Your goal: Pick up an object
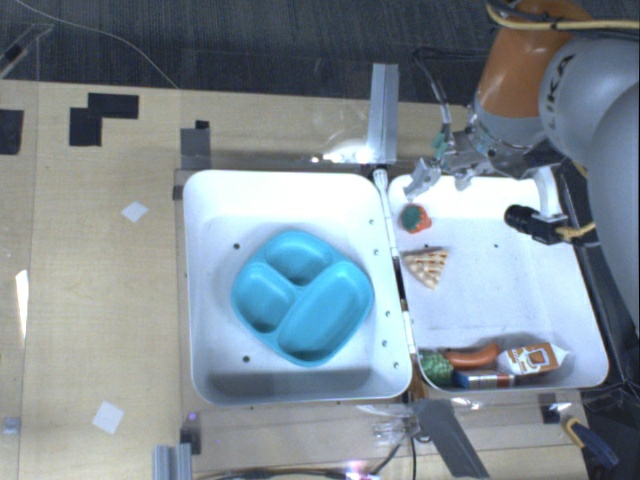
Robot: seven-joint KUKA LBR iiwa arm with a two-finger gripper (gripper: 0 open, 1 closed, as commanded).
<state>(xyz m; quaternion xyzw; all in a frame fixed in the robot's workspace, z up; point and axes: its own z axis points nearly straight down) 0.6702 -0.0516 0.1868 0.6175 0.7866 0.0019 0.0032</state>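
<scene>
Pale wood is spreading out as the table (pixel 90 298) under two shallow white bins, with dark carpet lying beyond its far edge; the left bin (pixel 215 368) is carrying a blue divided dish (pixel 300 296), and the right bin (pixel 580 368) is carrying the loose pieces. The pick is looking barely begun: the jaws (pixel 447 168) are hanging over the right bin's far-left corner with nothing between them, and they are appearing to stand somewhat apart, though the angle is making the exact gap hard to read. A small red-and-green toy (pixel 415 218) is lying just below them, near the wall between the bins (the likeliest target, judging by closeness); a tan wedge (pixel 426 266) is lying a little nearer the camera. Descent, closing and lifting are all remaining to be done. Along the near wall a green piece (pixel 434 366), a sausage-like toy (pixel 470 356) and a small carton (pixel 528 360) are crowding together, well apart from the jaws. The dividing wall is sitting close beside the red-and-green toy and could be hampering a finger on that side.
</scene>
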